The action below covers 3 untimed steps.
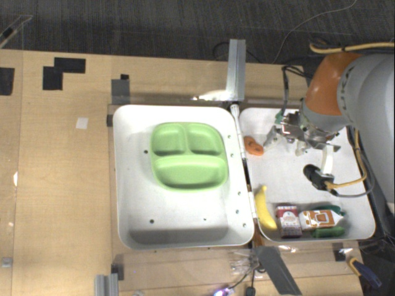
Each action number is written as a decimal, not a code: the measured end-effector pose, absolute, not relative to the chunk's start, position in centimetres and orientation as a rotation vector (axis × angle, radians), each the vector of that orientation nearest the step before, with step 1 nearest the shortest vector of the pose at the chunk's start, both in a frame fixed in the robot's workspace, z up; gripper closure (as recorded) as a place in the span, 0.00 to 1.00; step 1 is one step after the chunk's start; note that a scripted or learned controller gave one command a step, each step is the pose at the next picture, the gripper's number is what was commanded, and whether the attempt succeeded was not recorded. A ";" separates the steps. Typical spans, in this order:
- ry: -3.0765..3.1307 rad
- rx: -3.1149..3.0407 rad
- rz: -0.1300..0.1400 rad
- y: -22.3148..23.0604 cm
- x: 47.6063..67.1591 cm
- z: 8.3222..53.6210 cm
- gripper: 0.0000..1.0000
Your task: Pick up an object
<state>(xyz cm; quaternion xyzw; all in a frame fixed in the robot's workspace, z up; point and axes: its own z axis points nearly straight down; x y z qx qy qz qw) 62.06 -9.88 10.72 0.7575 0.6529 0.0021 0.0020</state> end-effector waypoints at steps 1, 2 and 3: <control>2.052 2.369 0.012 -9.8 62.2 11.9 1.00; 2.136 2.297 0.008 -4.9 58.6 25.3 1.00; 2.359 2.067 0.006 -8.8 57.5 33.7 1.00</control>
